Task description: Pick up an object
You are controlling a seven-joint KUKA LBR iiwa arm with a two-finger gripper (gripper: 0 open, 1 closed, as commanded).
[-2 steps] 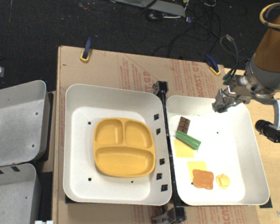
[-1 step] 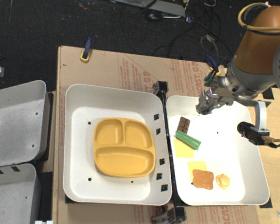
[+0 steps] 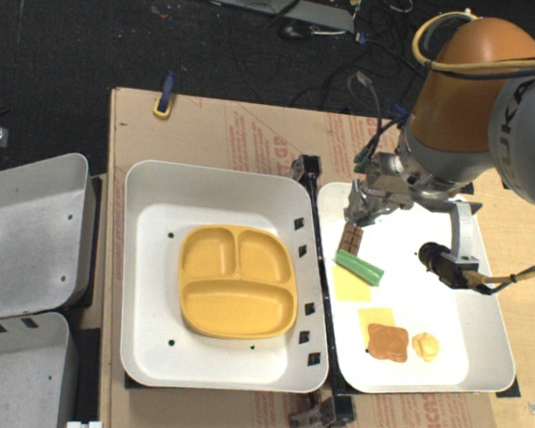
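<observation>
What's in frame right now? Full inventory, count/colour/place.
bins: 2, white, side by side on the bench
divided plate: 1, yellow-orange, three compartments, middle of left bin
green block: 1, green, right bin, upper left
brown bar: 1, dark brown, right bin, just below the gripper
yellow flat pieces: 2, pale yellow, right bin, left side
brown toast-like piece: 1, brown, on the lower yellow piece
small yellow lump: 1, yellow, right of the toast-like piece
arm: 1, grey with orange band, from the right
gripper: 1, over right bin's upper left

Yellow divided plate [image 3: 238, 283] in a white bin [image 3: 142, 243] (green block [image 3: 357, 266] nearby).
</observation>
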